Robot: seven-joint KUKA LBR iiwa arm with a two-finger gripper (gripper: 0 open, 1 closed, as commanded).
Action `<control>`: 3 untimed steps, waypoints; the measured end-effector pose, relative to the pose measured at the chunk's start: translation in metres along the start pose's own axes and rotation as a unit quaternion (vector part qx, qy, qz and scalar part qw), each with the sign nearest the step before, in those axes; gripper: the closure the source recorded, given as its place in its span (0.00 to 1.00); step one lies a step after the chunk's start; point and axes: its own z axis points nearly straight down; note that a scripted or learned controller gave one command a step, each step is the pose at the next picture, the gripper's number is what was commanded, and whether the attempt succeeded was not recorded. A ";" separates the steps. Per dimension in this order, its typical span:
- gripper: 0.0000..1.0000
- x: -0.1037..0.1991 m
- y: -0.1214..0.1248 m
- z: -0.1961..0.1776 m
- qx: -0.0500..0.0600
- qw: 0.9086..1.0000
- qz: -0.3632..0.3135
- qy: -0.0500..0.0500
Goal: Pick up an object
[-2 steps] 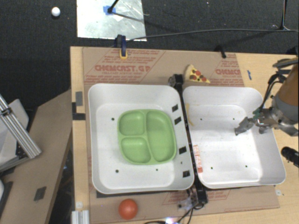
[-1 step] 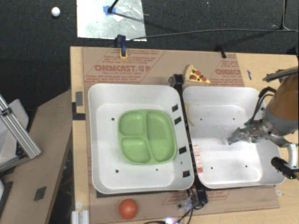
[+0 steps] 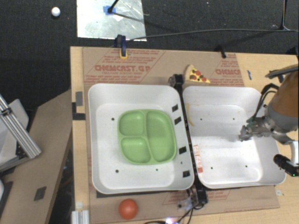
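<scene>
- Green divided plate lies flat in the middle of the left bin, a clear margin of white floor on every side — none of its rounded edges touches a bin wall.
- Its three compartments face up; the largest runs along the plate's right side, two smaller ones sit on the left.
- Right bin has a wide bare floor, with its walls well away from the gripper on the left and near side.
- Between the bins runs a dark seam with black clips — the raised inner walls of both bins meet there.
- Outside the bins, on the brown board: a toy pizza slice just beyond the right bin's far-left corner, and an orange-red ball near the front edge below the left bin.
- A blue-and-yellow clamp grips the board's far edge; past it lies a shiny sheet, and a small white ball rests on the dark floor to the far left.
- The arm enters from the right, its orange band above the wrist, and bends down into the right bin.
- The gripper sits low over the right half of the right bin, pointing toward the bin's centre; nothing shows between its fingers, and whether they are parted or closed I cannot tell.
</scene>
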 end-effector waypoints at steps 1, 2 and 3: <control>1.00 0.008 -0.002 -0.050 -0.001 1.000 -0.001 0.000; 1.00 0.015 -0.004 -0.097 -0.001 1.000 -0.002 0.000; 1.00 0.013 0.002 -0.141 -0.001 1.000 -0.002 0.000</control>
